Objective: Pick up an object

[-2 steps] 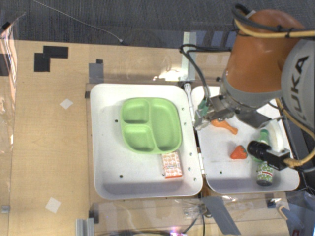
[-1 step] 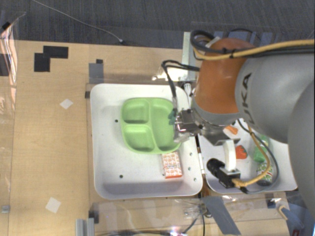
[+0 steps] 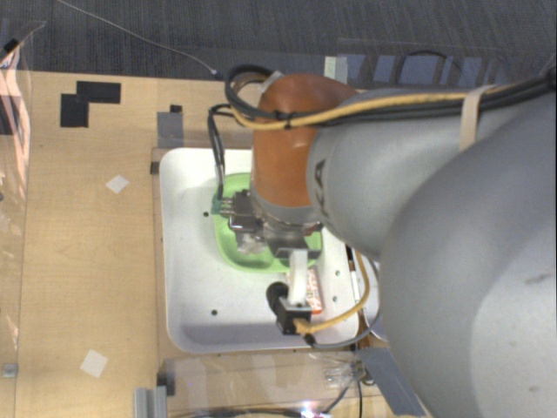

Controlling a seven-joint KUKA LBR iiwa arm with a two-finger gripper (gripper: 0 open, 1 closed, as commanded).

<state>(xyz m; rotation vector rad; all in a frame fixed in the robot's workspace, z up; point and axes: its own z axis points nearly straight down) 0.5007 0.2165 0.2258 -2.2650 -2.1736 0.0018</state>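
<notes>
Hanging low over the left white bin (image 3: 187, 316), gripper (image 3: 252, 233) above a green object (image 3: 228, 233) near the bin's middle | finger state cannot tell | bare floor toward left wall and near rim | white-and-red packet (image 3: 307, 293) just beside, arm crowding the right side

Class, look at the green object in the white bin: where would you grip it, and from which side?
Probably its exposed left rim, from above: the green object seems to lie flat in the white bin, and the arm's wrist covers its right part.
</notes>
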